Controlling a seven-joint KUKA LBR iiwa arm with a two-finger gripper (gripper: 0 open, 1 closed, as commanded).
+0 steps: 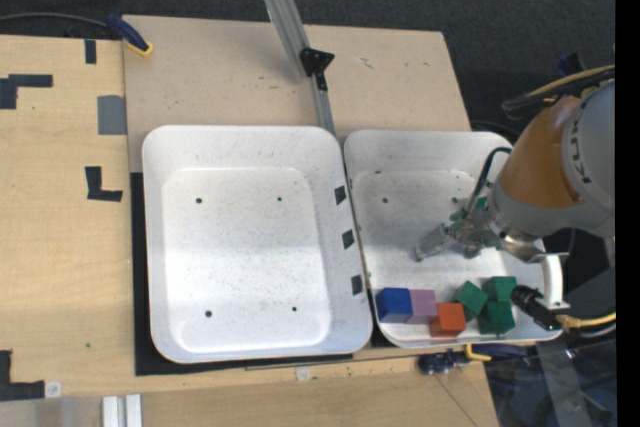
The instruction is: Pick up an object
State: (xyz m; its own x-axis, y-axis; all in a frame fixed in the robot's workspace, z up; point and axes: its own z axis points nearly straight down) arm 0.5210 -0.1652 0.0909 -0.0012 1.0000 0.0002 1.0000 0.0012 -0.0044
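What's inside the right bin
Along the right bin's near edge: blue block, lilac block, orange block, green blocks. The gripper hides some floor.

A metal pole slants across the wooden bench, with a blue-and-yellow clamp near its far left corner.

two white bins; five blocks, two green.

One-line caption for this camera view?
KUKA arm's gripper lowered in right bin, blocks clustered along its near edge.
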